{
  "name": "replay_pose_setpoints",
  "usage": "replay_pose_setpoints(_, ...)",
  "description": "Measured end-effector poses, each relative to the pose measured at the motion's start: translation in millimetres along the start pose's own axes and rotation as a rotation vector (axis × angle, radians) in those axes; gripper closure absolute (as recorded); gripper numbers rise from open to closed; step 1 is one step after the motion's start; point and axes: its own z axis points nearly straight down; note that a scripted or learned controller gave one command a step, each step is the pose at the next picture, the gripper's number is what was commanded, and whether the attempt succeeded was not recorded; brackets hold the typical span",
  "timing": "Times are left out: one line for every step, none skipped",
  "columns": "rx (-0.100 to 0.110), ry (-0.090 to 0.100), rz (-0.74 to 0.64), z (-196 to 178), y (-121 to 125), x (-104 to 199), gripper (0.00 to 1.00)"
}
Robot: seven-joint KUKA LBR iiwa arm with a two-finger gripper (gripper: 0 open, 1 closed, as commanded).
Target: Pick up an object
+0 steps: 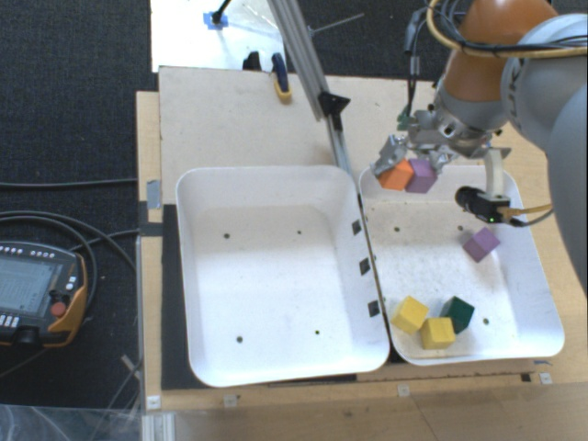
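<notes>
The grey arm with its orange band reaches in from the right and hangs its two-finger gripper (pixel 411 162) low over the far left corner of the right-hand shallow white bin (pixel 542 331), which suggests the program has picked that corner as its target. Two candidates sit there, touching each other: a small orange block (pixel 396 177) and, just to its right, a small pale purple cube (pixel 422 176). Both lie directly under the wrist, against the bin's far wall, where a grasp is likely awkward. How wide the claw stands, and whether it has hold of either block, I cannot tell; the metal parts merge with the wrist above them. Whether the blocks rest on the floor or are lifted is also unclear. A black fitting (pixel 480 202) with a cable hangs beside the arm over the bin. Farther in lies a second purple cube (pixel 480 243), well apart from the first pair. Near the front wall cluster two yellow blocks (pixel 411 314) (pixel 437 333) and a dark green cube (pixel 457 312). The left-hand white bin (pixel 207 194) lies beside it, the two rims touching.
</notes>
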Motion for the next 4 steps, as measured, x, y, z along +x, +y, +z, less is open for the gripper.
replay_pose_setpoints(0.007, 0.001, 0.0, 30, -31, 100, 1.0)
replay_pose_setpoints(0.003, -0.003, 0.009, 28, -29, 94, 0.0)
replay_pose_setpoints(0.003, -0.002, 0.007, 18, -29, 94, 1.0)
replay_pose_setpoints(0.003, -0.002, 0.007, 18, -29, 94, 0.0)
